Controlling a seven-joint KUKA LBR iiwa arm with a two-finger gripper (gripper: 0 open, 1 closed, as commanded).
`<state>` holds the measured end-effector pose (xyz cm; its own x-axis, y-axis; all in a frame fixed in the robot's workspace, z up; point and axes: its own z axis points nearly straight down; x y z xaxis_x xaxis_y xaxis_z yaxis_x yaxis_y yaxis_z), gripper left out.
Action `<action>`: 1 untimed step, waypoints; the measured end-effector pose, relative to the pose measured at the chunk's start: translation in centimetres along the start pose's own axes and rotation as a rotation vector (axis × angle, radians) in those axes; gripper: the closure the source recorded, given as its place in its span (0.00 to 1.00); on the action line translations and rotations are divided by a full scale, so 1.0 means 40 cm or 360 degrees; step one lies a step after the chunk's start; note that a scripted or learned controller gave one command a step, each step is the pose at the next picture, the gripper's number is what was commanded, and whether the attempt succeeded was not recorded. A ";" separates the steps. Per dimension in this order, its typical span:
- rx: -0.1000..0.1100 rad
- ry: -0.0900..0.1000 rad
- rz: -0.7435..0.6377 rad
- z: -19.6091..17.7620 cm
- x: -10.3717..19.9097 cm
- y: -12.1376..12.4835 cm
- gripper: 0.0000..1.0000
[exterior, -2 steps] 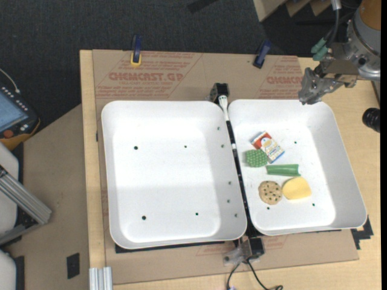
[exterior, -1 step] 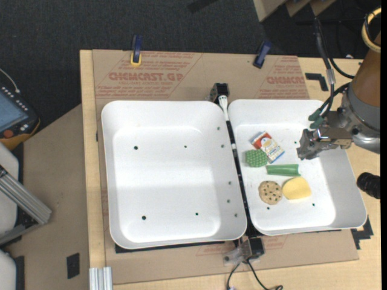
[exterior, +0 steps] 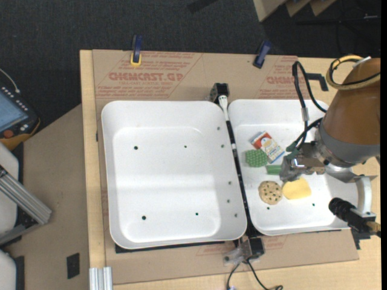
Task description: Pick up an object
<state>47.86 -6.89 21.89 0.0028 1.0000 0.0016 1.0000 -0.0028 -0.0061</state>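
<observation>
The right bin [exterior: 260, 216] holds a round chocolate-chip cookie [exterior: 270, 192], a yellow wedge like cheese [exterior: 297, 190], a green waffle-textured piece [exterior: 256, 158] and a small red, white and blue box [exterior: 266, 145]. My gripper [exterior: 289, 169] reaches in from the right and hangs low over the middle of this bin, just above the yellow wedge and right of the green piece. A second green scrap [exterior: 273, 170] lies beside its tip. The arm's orange band [exterior: 358, 107] covers the bin's right part.
The left bin [exterior: 121, 180] sits beside the right one, divided from it by a black strip [exterior: 234, 162]. Both rest on a cardboard sheet [exterior: 151, 71] clamped at the back. A black cable [exterior: 301, 89] loops over the right bin's far edge.
</observation>
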 end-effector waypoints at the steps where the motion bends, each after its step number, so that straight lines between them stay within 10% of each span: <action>1: -0.0018 -0.0003 -0.0010 -0.135 0.163 0.154 1.00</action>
<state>54.09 -0.39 27.26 -0.0034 1.0000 -0.0006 1.0000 0.0034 0.0055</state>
